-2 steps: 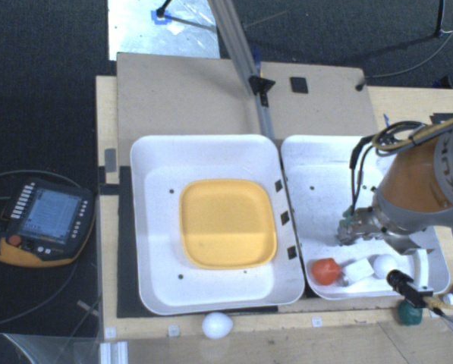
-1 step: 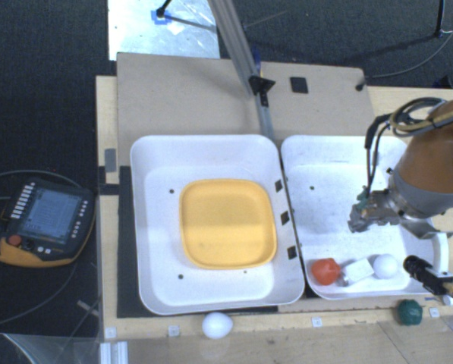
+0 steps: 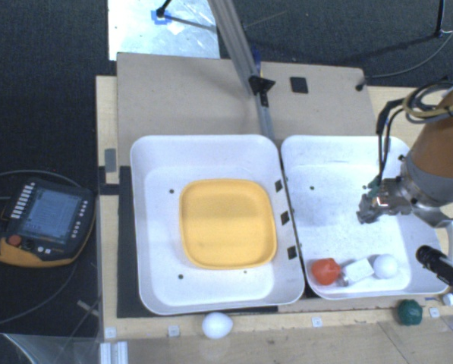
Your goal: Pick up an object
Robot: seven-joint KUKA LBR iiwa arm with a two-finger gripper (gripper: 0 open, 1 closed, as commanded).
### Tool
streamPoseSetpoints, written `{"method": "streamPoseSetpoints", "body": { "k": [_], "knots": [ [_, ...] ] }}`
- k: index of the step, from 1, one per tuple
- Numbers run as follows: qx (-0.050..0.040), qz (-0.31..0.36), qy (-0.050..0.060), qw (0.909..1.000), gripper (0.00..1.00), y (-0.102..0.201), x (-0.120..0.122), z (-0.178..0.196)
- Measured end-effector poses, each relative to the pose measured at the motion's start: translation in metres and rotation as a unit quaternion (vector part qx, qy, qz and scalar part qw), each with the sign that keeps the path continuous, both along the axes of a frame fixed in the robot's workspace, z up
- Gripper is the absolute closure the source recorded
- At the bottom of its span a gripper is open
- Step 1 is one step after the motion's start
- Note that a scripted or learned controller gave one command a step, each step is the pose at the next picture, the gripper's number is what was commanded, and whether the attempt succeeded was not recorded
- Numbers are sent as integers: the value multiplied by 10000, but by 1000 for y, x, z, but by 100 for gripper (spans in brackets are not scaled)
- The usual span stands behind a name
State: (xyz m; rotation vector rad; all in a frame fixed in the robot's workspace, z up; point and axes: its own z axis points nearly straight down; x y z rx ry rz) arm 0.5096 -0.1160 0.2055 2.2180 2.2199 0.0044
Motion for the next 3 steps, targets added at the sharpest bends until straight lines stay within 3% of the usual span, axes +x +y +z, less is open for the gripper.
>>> {"method": "streamPoseSetpoints", "body": {
  "k": [1,3],
  "knots": [
    [0,0,0,10000,100,0,2,42],
    [7,18,21,10000,100,83,41,27]
  ]
}}
